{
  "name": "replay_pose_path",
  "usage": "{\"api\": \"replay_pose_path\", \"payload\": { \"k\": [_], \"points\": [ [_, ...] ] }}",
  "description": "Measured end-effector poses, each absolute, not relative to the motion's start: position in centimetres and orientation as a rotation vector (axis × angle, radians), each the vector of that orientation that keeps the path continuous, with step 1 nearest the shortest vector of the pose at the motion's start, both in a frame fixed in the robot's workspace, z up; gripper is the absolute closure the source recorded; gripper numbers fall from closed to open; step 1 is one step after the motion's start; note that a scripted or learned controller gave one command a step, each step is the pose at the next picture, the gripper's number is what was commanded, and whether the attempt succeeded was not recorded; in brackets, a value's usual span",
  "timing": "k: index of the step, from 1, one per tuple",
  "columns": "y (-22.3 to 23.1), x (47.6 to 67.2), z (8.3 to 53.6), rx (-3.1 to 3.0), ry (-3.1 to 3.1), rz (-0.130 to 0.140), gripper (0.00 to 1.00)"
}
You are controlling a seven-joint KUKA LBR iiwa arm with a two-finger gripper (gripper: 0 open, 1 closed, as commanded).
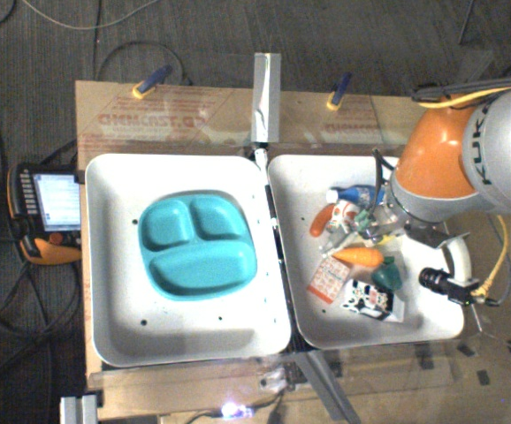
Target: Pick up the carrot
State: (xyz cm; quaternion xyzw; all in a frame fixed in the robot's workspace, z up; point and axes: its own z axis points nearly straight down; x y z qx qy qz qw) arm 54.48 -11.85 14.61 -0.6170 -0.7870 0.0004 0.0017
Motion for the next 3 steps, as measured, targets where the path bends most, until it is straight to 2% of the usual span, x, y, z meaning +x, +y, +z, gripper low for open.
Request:
{"api": "replay_pose_path", "payload": {
  "k": [1, 2, 3],
  "points": [
    [-17.8, 56.4, 9.7, -1.745, -2.629, -0.020, 0.00],
    [-14.7, 58.5, 11.8, -1.533, -2.742, 0.000, 0.00],
    [-17.0, 54.3, 9.9, -1.404, -2.842, -0.021, 0.00]
  ]
}}
